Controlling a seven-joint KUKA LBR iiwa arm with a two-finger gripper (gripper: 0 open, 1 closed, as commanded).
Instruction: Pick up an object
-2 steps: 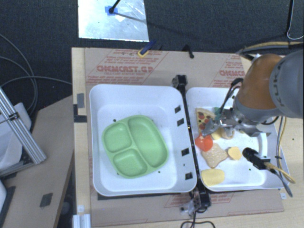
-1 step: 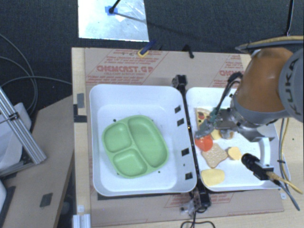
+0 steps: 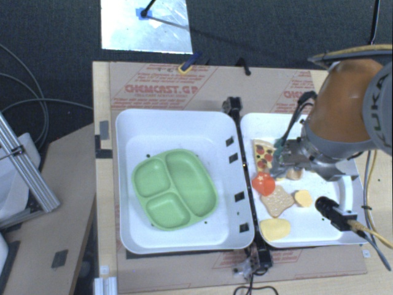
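My gripper (image 3: 284,163) reaches down into the right bin (image 3: 270,123), just right of a pizza slice (image 3: 263,154) with red dots. A red tomato-like piece (image 3: 264,184) lies just below and left of the gripper. A tan toast slice (image 3: 277,201) sits under the tomato, with a small yellow-orange piece (image 3: 303,198) to its right and a pale yellow piece (image 3: 275,228) near the bin's front. A small beige piece (image 3: 295,173) lies right beside the gripper, partly hidden by the wrist. I see nothing held.
The left bin (image 3: 144,123) holds a green three-compartment plate (image 3: 175,188). A black divider with clips (image 3: 241,165) runs between the bins. The arm's orange and grey body (image 3: 347,109) covers the right bin's far right part.
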